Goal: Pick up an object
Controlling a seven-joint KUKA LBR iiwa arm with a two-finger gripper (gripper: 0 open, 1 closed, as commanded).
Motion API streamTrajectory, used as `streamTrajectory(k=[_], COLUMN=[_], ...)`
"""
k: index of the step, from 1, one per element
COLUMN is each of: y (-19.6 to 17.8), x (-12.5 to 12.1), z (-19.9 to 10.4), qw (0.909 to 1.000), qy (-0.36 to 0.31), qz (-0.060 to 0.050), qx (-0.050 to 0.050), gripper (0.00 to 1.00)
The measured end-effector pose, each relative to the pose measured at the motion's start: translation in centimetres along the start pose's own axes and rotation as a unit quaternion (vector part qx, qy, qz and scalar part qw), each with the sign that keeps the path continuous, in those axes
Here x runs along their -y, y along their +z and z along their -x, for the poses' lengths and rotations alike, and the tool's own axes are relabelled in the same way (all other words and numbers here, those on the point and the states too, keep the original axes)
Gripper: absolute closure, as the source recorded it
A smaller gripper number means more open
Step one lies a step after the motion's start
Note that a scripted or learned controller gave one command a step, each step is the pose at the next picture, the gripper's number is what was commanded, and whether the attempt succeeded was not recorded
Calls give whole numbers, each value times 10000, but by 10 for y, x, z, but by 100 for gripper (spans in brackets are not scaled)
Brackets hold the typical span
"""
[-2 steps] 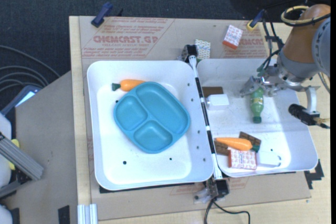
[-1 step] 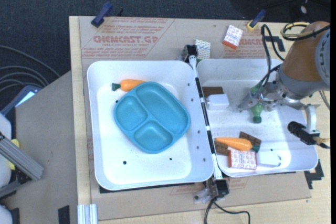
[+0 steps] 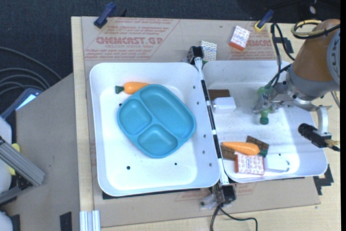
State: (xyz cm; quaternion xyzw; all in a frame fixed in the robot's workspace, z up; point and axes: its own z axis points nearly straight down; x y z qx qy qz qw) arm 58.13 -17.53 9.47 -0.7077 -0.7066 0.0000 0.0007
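My gripper point(image 3: 264, 111) hangs low over the middle of the right bin point(image 3: 303, 167), and the grey arm with its orange band point(image 3: 316, 57) comes in from the right. A small green piece point(image 3: 264, 119) sits right at the gripper's tip; I cannot make out whether it is held. To its left lies a white block on a brown one point(image 3: 223, 101). Near the bin's front are an orange carrot point(image 3: 240, 147), a red and white box point(image 3: 248, 164) and a white item point(image 3: 279, 162).
The left bin point(image 3: 108, 170) holds a blue divided plate point(image 3: 155, 120) and a second carrot point(image 3: 134, 87) at its back edge. Two small boxes point(image 3: 239, 38) point(image 3: 208, 51) stand on the bench behind the bins. A black part point(image 3: 315, 136) sticks out beside the arm.
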Motion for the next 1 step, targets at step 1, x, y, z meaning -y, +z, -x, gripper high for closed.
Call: streamTrajectory(k=[1], y=[-84], x=[32], z=[-69], qw=[10000], qy=[-15], qz=[4], qx=[2], gripper=[100])
